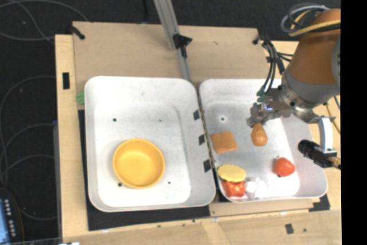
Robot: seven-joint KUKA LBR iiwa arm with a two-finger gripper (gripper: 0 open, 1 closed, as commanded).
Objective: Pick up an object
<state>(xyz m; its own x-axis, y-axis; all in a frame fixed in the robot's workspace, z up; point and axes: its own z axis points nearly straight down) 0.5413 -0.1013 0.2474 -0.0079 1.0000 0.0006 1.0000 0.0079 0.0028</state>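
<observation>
In the camera view a tan table [143, 49] carries two white bins on a dark floor strewn with thin cables [23, 14], and a grey metal pole [163, 3] slants across the top. The left bin [143, 106] holds a yellow bowl [139, 163]; the right bin [229, 100] holds a tan square piece [224, 142], an orange oblong object [259, 135], a red piece [283, 167] and a yellow-topped red item [232, 179] beside something white, too small to make out. The tool [259, 116] hangs just above the orange oblong object, its grip impossible to tell, and the arm [312, 60] is cut off at the right.
</observation>
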